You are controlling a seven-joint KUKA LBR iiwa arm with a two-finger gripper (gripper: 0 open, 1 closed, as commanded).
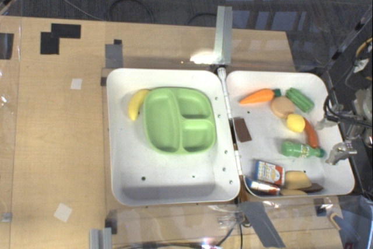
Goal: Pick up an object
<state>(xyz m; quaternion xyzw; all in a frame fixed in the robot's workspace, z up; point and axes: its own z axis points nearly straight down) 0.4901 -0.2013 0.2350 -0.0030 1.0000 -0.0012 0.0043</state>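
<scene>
Objects for picking crowd our right bin (317, 81): left of its rim we see a curved banana (137, 104) beside a glossy green divided plate (178, 119); inside lie a tapered carrot (256, 97), a round lemon (296, 122) and a green bottle (301, 150). Our gripper (340, 153) hangs over its right edge; we cannot tell its opening.

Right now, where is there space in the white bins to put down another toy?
The left bin has bare floor along its front edge, below the green divided plate, whose left side the banana touches. In the right bin, a bare patch lies between the carrot, brown card and green bottle. Its right side and front corner are crowded.
</scene>
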